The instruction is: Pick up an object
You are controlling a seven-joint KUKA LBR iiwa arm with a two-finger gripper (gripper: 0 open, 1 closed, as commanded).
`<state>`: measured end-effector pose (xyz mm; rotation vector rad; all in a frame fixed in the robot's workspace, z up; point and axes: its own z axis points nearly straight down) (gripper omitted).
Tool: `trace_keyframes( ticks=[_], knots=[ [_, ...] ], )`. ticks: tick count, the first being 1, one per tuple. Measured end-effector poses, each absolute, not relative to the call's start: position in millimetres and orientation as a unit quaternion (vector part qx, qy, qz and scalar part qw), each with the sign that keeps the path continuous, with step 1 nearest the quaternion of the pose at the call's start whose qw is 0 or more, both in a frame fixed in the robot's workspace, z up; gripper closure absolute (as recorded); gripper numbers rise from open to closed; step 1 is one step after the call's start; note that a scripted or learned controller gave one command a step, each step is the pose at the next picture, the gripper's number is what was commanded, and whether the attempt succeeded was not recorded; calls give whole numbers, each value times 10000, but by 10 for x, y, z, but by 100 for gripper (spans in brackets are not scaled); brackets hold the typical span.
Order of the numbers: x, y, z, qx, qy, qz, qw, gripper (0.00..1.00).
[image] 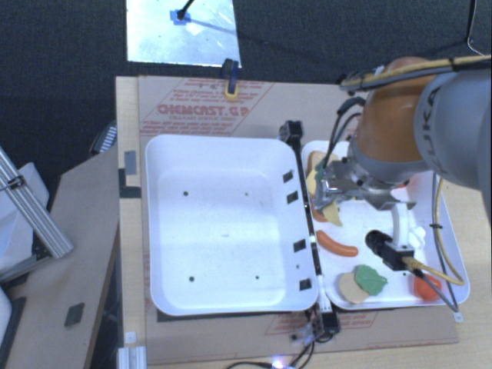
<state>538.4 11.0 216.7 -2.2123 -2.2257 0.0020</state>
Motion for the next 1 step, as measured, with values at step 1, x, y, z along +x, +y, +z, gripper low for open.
trace_keyframes(
  ticks=[1],
  knots=[
    [5160,486,4101,-7042,-7099,-88,-56,100]
  ],
)
